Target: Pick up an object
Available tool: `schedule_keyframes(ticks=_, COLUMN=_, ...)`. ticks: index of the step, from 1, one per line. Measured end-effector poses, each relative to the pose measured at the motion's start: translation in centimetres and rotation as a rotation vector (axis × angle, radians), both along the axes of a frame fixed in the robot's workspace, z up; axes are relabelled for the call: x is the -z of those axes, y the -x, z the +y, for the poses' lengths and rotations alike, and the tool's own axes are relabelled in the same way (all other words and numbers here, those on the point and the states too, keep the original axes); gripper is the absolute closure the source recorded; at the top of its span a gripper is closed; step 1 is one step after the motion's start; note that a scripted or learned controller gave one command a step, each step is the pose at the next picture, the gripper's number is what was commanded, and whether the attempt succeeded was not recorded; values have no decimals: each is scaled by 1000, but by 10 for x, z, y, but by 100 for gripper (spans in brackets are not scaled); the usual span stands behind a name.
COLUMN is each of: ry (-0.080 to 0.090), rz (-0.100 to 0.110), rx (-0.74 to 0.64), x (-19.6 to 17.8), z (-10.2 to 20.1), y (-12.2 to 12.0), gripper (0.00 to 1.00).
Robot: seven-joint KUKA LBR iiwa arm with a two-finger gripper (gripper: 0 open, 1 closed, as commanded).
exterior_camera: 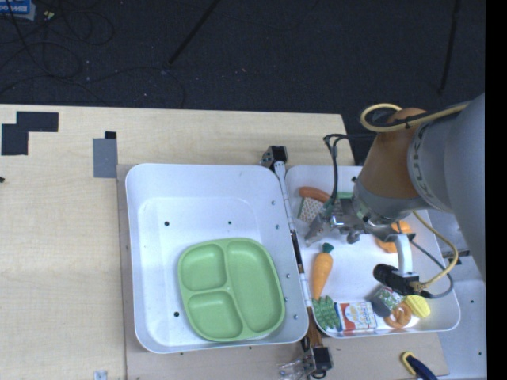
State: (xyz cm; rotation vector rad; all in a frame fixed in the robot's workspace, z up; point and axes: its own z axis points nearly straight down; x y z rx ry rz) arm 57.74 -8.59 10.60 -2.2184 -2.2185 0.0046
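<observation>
Gripper [321,226] hovers low in the right bin [444,323], fingers spread and holding nothing, just above the toy carrot [321,271]; descent and closing come next.

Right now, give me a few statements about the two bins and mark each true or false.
1. The green plate lies in the left bin. True.
2. The toy carrot lies on the green plate. False: it lies in the right bin.
3. The gripper is over the right bin. True.
4. The green plate has one single compartment. False: it has three.
5. The small carton lies near the right bin's front edge. True.
</observation>
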Motion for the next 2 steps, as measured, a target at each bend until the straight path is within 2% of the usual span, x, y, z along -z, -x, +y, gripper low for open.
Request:
schedule_keyframes(ticks=1, ry=-1, rz=-5, rx=1, x=17, z=-12, y=36, gripper=0)
schedule_keyframes(ticks=2, ry=1, rz=-8, rx=4, x=17, z=1, y=50, gripper=0)
